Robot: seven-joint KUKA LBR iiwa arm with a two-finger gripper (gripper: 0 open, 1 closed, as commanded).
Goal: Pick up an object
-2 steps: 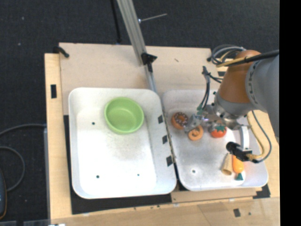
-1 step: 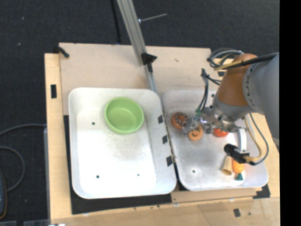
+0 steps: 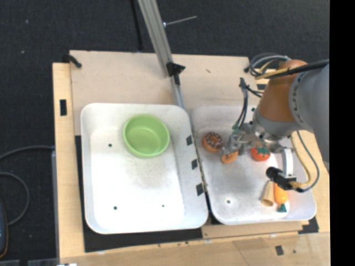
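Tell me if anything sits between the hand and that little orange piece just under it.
Nothing visible does: the hand hangs directly over the orange piece. A round brown toy lies close on its left in the right bin.

No readable text, label, brand, number or sign appears on anything here.

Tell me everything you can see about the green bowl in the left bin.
The green bowl is small, round and light green, with a smooth matte look like plastic. It sits upright, mouth up, and nothing shows inside it. It rests on the floor of the left white bin, in the upper middle part, nearer the far rim. Nothing else touches it; the toys and the arm are over in the right bin.
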